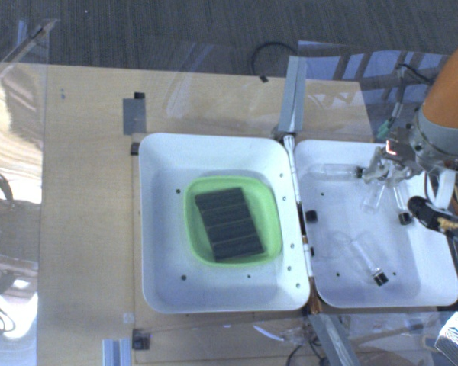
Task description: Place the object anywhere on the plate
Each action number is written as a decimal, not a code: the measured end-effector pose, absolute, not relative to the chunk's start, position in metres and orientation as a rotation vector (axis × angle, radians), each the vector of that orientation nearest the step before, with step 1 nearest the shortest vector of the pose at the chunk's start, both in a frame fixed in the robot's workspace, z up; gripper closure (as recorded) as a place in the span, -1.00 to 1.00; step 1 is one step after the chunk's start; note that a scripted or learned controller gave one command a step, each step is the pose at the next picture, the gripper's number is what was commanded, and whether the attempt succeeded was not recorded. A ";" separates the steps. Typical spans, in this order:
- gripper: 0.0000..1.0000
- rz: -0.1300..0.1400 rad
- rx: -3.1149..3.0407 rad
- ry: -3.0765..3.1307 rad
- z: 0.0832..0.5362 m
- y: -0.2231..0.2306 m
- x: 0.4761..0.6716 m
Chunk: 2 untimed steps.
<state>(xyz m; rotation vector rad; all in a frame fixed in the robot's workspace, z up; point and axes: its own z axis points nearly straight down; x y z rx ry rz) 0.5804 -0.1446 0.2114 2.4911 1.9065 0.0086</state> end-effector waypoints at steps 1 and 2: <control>1.00 0.003 2.328 2.108 0.184 -0.069 0.510; 1.00 0.008 2.131 2.302 0.186 -0.010 0.536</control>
